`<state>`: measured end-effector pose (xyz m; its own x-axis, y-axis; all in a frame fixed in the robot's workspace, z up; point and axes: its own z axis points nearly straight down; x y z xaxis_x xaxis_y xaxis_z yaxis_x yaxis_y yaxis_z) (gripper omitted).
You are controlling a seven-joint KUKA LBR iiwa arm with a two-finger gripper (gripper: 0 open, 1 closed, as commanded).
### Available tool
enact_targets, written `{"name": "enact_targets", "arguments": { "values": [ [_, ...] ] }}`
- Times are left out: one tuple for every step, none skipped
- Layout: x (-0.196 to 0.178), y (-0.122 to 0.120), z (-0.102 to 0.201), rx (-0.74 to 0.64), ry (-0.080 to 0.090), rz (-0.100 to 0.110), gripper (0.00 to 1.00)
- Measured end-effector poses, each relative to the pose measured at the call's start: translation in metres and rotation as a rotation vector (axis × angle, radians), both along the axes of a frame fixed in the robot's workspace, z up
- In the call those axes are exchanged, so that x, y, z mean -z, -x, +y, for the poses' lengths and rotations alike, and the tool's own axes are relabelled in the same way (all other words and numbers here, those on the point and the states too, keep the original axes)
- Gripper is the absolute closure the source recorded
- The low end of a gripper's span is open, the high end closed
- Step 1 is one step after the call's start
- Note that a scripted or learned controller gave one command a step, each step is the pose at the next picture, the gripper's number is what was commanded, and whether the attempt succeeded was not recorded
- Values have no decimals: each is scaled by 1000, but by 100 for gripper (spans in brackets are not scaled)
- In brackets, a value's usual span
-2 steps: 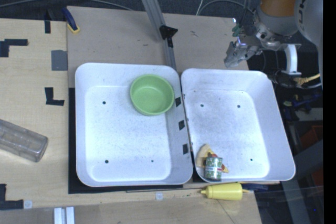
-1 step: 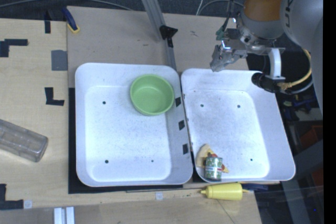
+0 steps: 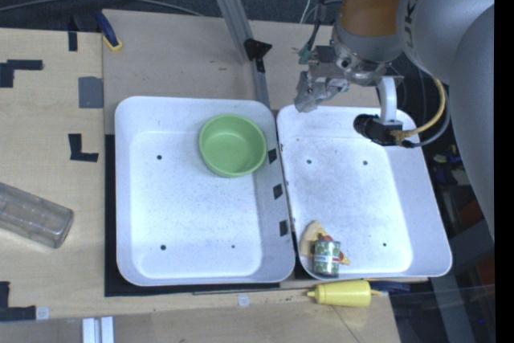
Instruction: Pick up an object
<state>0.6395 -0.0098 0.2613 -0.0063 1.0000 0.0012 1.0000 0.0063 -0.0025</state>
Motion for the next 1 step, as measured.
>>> {"name": "enact_targets", "arguments": {
  "values": [
    [1,13,57,-1,0,1,100]
  ]
}}
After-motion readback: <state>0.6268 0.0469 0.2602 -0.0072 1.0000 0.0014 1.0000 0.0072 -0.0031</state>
